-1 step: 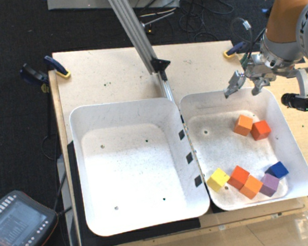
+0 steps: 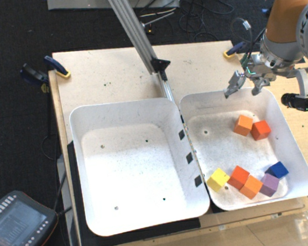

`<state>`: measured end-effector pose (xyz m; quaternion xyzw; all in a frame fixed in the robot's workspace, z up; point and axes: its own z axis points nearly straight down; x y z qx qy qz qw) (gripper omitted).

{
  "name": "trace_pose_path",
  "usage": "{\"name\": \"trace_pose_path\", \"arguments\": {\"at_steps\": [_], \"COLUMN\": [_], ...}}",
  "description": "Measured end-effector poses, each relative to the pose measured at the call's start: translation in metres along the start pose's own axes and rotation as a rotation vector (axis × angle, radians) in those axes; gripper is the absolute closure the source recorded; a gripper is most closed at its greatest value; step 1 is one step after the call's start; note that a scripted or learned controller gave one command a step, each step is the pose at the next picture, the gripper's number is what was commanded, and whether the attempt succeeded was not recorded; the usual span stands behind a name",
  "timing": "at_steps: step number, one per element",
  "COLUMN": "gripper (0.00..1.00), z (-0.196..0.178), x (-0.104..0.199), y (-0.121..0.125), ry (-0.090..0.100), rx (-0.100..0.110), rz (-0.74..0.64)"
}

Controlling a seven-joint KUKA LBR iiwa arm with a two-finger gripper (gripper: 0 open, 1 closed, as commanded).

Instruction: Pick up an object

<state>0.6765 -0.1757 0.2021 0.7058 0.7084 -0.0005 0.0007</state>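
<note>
Two shallow white plastic bins sit side by side on a pale wooden desk [image 2: 108,69]. The left white bin [image 2: 82,128] holds no blocks; only dark specks show on its floor. The right white bin [image 2: 296,147] holds seven small blocks in two groups. Near its far side, a light orange cube [image 2: 243,124] touches a darker red-orange cube [image 2: 260,129]. Along its near edge lie a yellow cube [image 2: 218,179], a red-orange cube [image 2: 239,176], an orange cube [image 2: 251,186], a pale purple cube [image 2: 269,184] and a blue block [image 2: 277,169], packed close together. The grey metal two-finger hand [image 2: 248,83] hangs above the far rim of the right bin, well apart from every block, its fingers spread and gripping nothing. A grey teach pendant [image 2: 16,228] lies off the desk at lower left.
</note>
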Motion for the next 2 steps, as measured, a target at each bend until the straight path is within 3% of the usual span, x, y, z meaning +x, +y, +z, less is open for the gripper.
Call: {"name": "trace_pose_path", "arguments": {"at_steps": [2], "gripper": [0.0], "z": [0.11], "x": [0.008], "y": [0.003], "ry": [0.002], "rx": [0.004], "rz": [0.0]}}
